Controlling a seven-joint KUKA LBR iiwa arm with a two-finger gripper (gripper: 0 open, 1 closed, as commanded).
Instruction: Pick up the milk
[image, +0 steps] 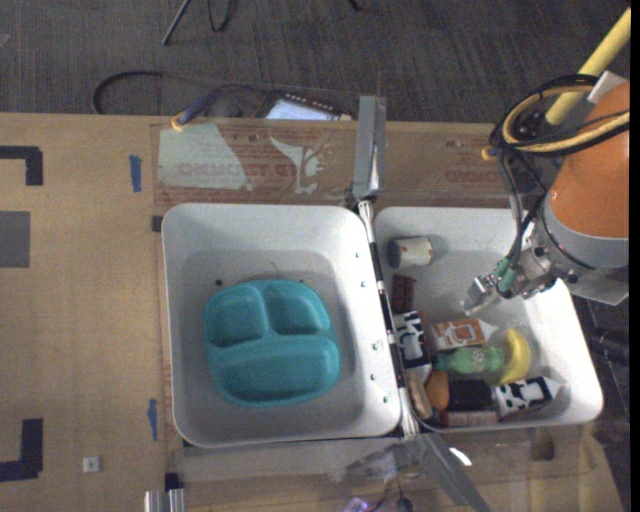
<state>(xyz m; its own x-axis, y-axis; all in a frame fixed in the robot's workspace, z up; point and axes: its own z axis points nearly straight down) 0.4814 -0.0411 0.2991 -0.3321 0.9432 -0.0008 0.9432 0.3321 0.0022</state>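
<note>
A black-and-white cow-patterned milk carton (524, 396) lies on its side in the front right corner of the right bin (580, 345). A second black-and-white patterned pack (408, 336) rests against the bin's left wall. My gripper (487, 289) hangs over the middle of the right bin, above and just behind an orange-and-white carton (463, 332). It is well behind the cow-patterned carton and to the right of the other pack. Nothing shows in its grasp.
Packed in the right bin's front half are a green bottle (470, 360), a yellow fruit (515, 354), an orange piece (438, 388) and a dark box (467, 396). A beige can (410, 251) and brown bar (402, 292) lie behind. A teal divided plate (270, 340) sits in the left bin (190, 250).
</note>
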